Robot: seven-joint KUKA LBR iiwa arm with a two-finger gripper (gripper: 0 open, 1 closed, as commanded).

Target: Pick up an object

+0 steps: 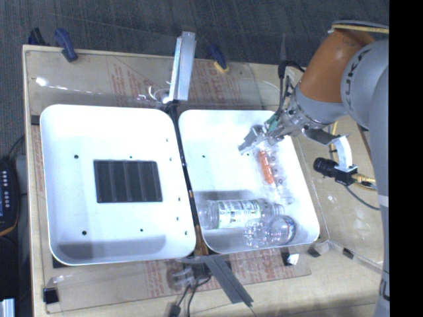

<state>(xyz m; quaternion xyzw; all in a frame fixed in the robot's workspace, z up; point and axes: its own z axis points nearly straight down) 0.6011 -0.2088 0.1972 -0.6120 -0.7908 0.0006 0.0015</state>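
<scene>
Fingers: state cannot be told; gripper (254, 139) low over right bin (218, 127), near its far right corner. Orange-and-clear object (267, 166) just beside it. Clear bottle (232, 213), lying flat along near edge. Left bin (63, 127): dark ribbed block (127, 181), centre.

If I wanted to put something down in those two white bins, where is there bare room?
The left bin has white floor all around its dark ribbed panel. In the right bin, the upper left corner is bare, bordered by the divider and the end effector. Its right side and bottom are crowded: an orange-filled clear packet and clear plastic bottles.
</scene>
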